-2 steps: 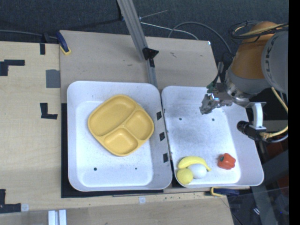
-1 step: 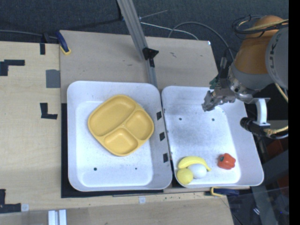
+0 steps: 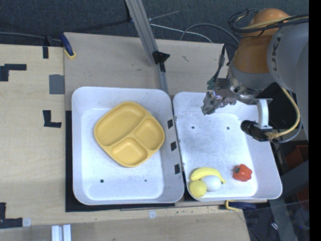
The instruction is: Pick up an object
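Right now the gripper (image 3: 209, 106) is hovering over the right bin's (image 3: 261, 152) far-left corner w/ nothing between its fingers; can't tell if they're open or closed. Banana (image 3: 206, 173), lemon (image 3: 197, 188), white egg (image 3: 213, 184) and red pepper (image 3: 242, 172) are sitting along the near edge. Yellow divided plate (image 3: 129, 133) is lying in the left bin (image 3: 85, 144).

We see a pale wooden bench (image 3: 115, 69) carrying two shallow white bins side by side, their inner edges touching. The left bin (image 3: 80, 134) sits nearer the middle of the bench; the right bin (image 3: 261, 149) reaches toward its right edge. Dark tape marks (image 3: 50, 118) lie on the bench's left part, and a blue and yellow clamp (image 3: 68, 46) grips its far edge.
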Robot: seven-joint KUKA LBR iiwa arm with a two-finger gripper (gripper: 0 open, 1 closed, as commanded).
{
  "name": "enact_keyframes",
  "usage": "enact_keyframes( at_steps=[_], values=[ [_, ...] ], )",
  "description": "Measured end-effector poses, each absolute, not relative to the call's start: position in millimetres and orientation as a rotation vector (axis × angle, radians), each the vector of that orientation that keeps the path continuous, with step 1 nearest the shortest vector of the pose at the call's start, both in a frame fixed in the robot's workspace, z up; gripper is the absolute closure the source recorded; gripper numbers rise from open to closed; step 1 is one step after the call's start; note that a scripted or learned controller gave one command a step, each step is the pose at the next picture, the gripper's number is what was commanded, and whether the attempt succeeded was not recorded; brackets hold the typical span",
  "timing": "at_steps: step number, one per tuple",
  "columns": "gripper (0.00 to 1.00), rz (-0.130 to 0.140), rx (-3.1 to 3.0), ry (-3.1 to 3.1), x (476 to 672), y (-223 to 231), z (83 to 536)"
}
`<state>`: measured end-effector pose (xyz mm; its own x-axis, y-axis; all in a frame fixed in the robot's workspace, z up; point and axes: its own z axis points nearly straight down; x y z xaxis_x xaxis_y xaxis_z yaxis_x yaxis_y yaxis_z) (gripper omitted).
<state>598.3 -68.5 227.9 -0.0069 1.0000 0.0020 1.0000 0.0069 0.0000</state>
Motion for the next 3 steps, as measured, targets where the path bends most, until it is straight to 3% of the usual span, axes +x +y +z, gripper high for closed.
enact_keyframes(
  at_steps=[3],
  values=[
    [1.0, 0.001, -2.211, -2.228, 621.4, 96, 230]
  ],
)
